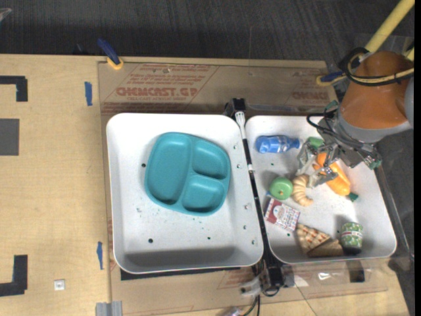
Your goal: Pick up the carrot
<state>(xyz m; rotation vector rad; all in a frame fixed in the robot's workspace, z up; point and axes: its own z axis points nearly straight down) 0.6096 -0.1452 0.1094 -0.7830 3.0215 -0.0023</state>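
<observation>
Overall, the arm [375, 91] reached in from the right and stood over the right bin [388, 216]. Gripper [322, 165] sat low in that bin's upper part, directly over the carrot [337, 180]; orange of the carrot showed between and just below the fingers, but whether they were clamped on it couldn't be told. Carrot lay tilted, green top [316, 143] toward the bin's back wall. Nearby in the same bin: blue bottle [276, 143] at back left, green apple [281, 189] w/ a croissant [302, 189] touching it, red packet [281, 214], green cup [351, 236] at front right. Left bin [125, 236] held a teal divided plate [187, 173].
</observation>
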